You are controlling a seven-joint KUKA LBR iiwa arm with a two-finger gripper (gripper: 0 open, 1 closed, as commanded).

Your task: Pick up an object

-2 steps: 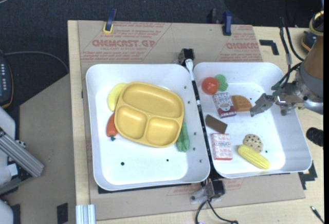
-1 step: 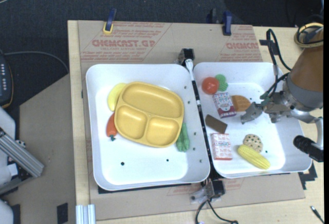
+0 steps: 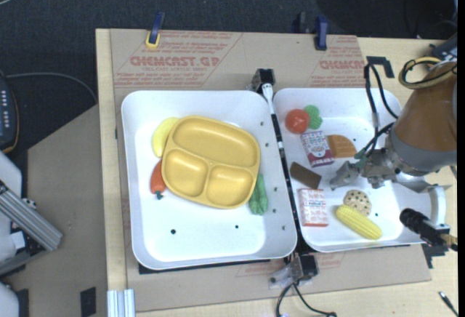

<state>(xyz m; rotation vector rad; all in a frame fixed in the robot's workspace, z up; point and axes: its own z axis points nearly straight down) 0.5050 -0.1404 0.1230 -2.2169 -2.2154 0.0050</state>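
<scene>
Gripper (image 3: 347, 176) low over right bin (image 3: 378, 239), tips between bread-like piece (image 3: 341, 146) and cookie (image 3: 357, 200); honestly can't tell its state from this angle, nothing visibly held. Corn (image 3: 359, 222) near front rim, two snack packets (image 3: 316, 147) (image 3: 313, 207), brown bar (image 3: 306, 175), tomato (image 3: 296, 120) and green thing (image 3: 314, 116) toward back. Bare floor mostly back-right, partly behind arm. Left bin (image 3: 196, 250): yellow tray (image 3: 209, 161) hides most of banana (image 3: 162, 135), red pepper (image 3: 157, 179), green veg (image 3: 259, 195); front open.

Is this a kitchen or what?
Probably a robot lab, not a kitchen: a robot arm reaches over two white bins of toy food, like corn, on a clamped board.
</scene>
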